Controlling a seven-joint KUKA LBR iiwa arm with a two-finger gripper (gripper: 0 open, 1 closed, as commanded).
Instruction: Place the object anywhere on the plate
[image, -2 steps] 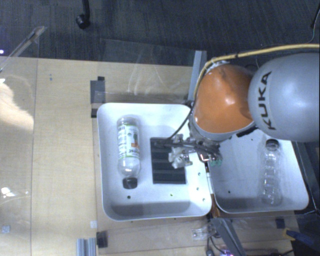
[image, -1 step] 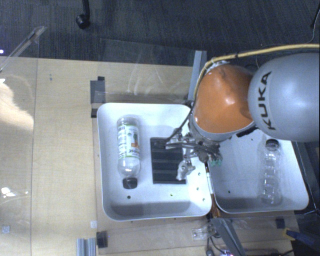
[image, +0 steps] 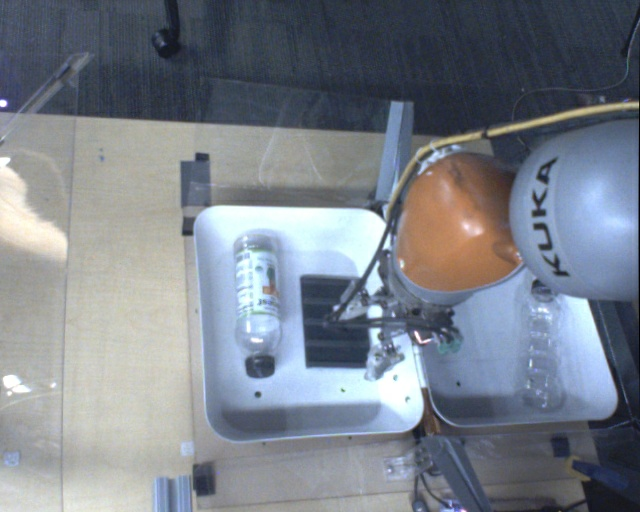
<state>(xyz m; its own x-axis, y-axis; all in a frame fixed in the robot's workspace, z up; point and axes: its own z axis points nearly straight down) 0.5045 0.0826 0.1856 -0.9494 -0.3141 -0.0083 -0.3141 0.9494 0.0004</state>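
A black square plate (image: 325, 345) lies flat in the left bin (image: 300, 415), right of its middle. A clear plastic bottle (image: 256, 300) with a green and white label and a black cap lies on its side left of the plate, cap toward the front, a small gap between the two. My gripper (image: 383, 355) hangs over the plate's right edge, close to the wall between the bins. The orange wrist band (image: 455, 235) and grey arm hide the plate's far right corner. I see nothing held under the gripper.
In the right bin (image: 500, 405) a second, clear unlabelled bottle (image: 540, 345) lies lengthwise near the right wall. A grey post (image: 395, 150) stands behind the bins. Cables run down from the wrist to the gripper.
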